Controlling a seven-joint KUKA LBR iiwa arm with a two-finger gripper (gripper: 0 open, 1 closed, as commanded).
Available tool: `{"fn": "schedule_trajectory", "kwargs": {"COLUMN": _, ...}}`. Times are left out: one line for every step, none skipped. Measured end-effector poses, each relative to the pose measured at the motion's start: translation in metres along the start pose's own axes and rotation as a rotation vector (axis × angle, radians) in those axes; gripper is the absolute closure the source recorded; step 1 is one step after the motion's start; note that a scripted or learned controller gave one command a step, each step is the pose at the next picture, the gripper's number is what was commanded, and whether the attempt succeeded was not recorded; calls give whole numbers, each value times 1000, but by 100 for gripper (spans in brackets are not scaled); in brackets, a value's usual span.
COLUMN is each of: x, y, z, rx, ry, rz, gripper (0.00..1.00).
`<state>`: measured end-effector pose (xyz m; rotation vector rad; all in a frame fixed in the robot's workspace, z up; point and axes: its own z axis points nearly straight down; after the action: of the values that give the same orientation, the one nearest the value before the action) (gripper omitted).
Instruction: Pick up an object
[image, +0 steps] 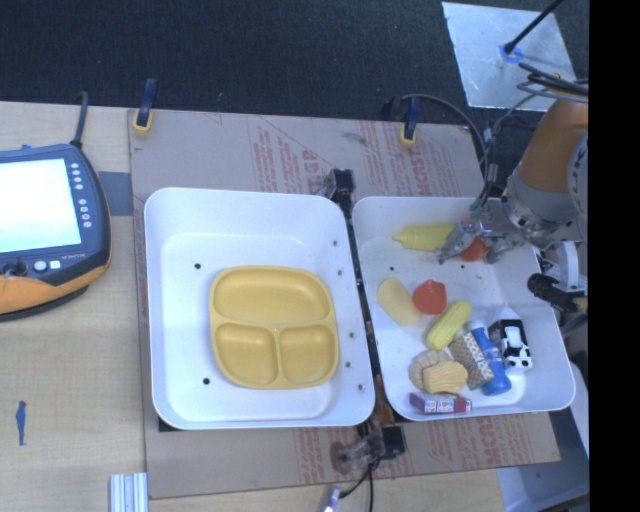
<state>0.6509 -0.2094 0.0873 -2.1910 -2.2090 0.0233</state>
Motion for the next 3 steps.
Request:
{"fn": "schedule_trajectory", "kwargs": {"x": -1, "y": 0, "z": -1, "rx": -1, "ry": -2, "rz": 0, "gripper": 0}}
{"fn": "schedule_trajectory", "kwargs": {"x": -1, "y": 0, "z": -1, "rx": -1, "ry": -2, "rz": 0, "gripper": 0}}
{"fn": "schedule_trajectory", "kwargs": {"x": -1, "y": 0, "z": -1, "rx": -1, "ry": -2, "rz": 0, "gripper": 0}}
